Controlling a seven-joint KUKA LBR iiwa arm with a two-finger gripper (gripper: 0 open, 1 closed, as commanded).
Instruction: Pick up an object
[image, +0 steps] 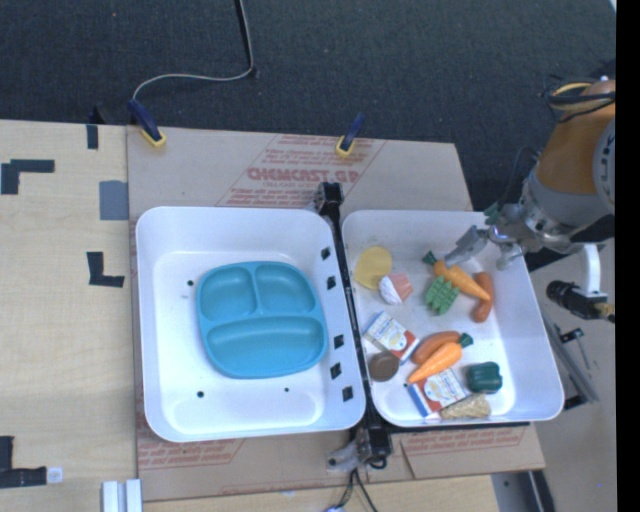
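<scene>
The hand (487, 243) hung over the upper right part of the right bin (535, 340), its two fingers spread apart and grasping nothing. Just below and to the left of it lay a toy carrot (462, 279), the closest thing to it. The carrot's long axis ran on a slant, from its tip nearest the hand's left finger down and rightward toward the bin's right wall. A small green piece (439, 296) sat touching the carrot's lower left side, and a reddish sausage-shaped piece (484, 297) lay just beside its right end.

Judged from this, the pick turned on that slant: the fingers stood roughly across the carrot's length, so a short drop down and leftward looked enough to straddle it. The crowding neighbours could be caught or nudged instead.

A second carrot (437, 355) lay farther down from the first, near the bin's middle. The blue divided plate (263, 317) sat alone in the left bin (160, 300), well apart from the hand.
</scene>
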